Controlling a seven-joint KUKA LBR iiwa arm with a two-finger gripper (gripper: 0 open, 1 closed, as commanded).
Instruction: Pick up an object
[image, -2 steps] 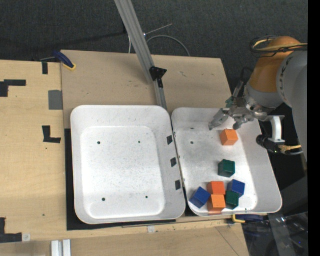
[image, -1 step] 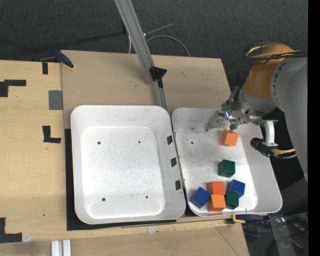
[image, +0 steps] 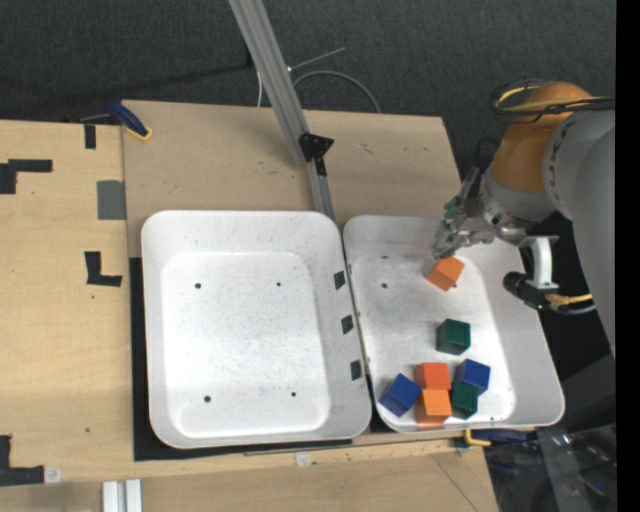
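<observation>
My gripper (image: 447, 246) hangs over the upper part of the right bin (image: 520, 340), coming in from the right under the orange-banded wrist. An orange block (image: 446, 272) sits tilted right at the gripper's tip; I cannot tell whether it is gripped or resting on the bin floor. A dark green block (image: 453, 335) lies alone mid-bin. At the bin's near edge a cluster holds a blue block (image: 400, 393), a red-orange block (image: 434, 375), an orange block (image: 435, 404), another blue block (image: 475, 375) and a green block (image: 464, 399).
The left bin (image: 240, 330) lies beside the right one, with black clips at the seam between them. A slanted metal pole (image: 285, 90) crosses above the bins. The arm's grey body (image: 590, 200) fills the right side.
</observation>
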